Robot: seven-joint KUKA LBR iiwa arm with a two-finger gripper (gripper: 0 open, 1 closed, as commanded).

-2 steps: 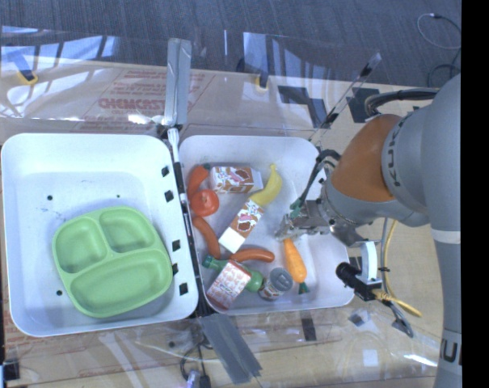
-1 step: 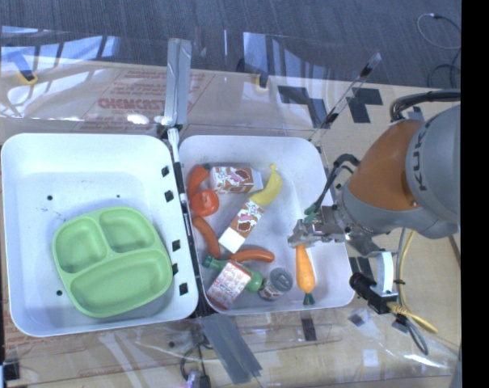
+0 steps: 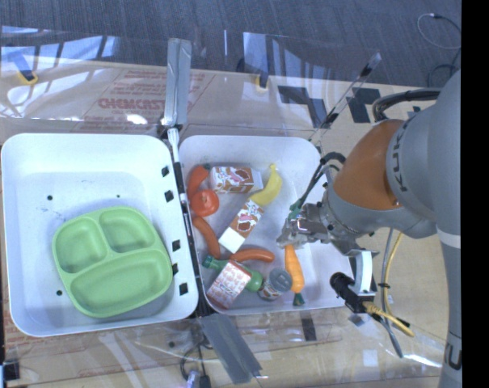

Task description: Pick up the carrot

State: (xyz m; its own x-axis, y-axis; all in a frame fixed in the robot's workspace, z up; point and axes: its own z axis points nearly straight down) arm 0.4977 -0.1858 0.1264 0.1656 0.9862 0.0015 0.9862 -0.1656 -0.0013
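The carrot (image 3: 293,267) is orange with a small green top and lies near the front right of the right bin (image 3: 228,145), its green end toward the front wall. My gripper (image 3: 299,226) hangs on the grey arm with the orange band, just behind the carrot's thick end and very close to it. I see nothing lifted off the bin floor.
Crowding the right bin are a banana (image 3: 268,186), a juice box (image 3: 232,179), a red tomato (image 3: 204,203), a white bottle (image 3: 241,225), a sausage (image 3: 254,255), a can (image 3: 229,281) and a grey disc (image 3: 279,281) touching the carrot. The left bin (image 3: 34,168) holds a green divided plate (image 3: 111,261).
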